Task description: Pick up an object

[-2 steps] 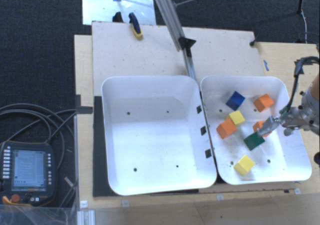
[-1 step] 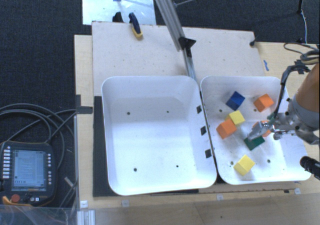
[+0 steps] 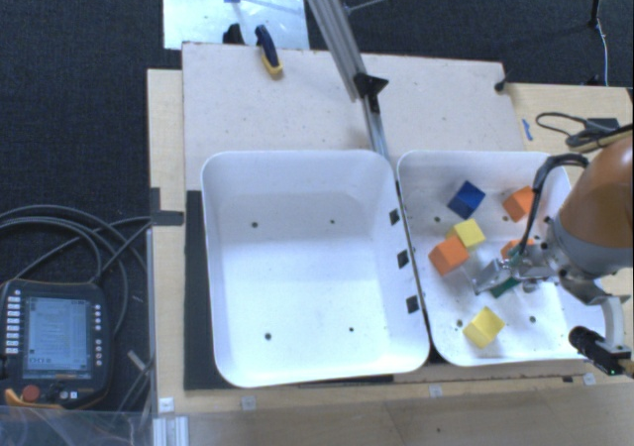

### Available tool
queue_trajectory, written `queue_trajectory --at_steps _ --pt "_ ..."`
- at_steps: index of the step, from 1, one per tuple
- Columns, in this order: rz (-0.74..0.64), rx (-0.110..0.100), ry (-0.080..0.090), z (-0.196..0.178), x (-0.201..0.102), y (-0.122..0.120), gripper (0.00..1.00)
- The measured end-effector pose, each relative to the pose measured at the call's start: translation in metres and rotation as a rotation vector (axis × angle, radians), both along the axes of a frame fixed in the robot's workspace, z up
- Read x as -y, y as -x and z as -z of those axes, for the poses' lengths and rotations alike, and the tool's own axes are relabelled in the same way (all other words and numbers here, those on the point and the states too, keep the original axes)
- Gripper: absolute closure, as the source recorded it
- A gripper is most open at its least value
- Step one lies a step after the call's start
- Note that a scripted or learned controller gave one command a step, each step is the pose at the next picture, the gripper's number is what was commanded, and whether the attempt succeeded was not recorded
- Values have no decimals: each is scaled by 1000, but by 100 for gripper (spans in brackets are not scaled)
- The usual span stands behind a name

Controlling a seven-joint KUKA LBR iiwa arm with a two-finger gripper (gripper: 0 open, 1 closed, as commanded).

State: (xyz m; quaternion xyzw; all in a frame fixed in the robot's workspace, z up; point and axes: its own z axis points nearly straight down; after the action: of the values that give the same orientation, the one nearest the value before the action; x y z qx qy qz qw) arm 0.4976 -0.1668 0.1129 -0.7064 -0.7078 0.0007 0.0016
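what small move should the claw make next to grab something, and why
Probably a short shift toward the orange cube just left of the claw, then down over it. The claw sits low in the right bin with no block visible in it, and that cube looks nearest, with the small yellow cube close beside it.

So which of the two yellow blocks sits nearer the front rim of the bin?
The larger yellow block, alone near the right bin's front rim; the other yellow block sits mid-bin between the blue and orange blocks.

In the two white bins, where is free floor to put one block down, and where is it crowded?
Free: the left bin, wall to wall. The right bin is crowded: blue cube, orange cubes and yellow cubes ring the gripper.
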Motion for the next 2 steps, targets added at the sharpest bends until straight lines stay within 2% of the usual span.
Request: queue_trajectory --at_steps 1,2 --pt "-2 7 3 -14 1 -2 100" --pt "-2 11 4 -75 8 -8 100"
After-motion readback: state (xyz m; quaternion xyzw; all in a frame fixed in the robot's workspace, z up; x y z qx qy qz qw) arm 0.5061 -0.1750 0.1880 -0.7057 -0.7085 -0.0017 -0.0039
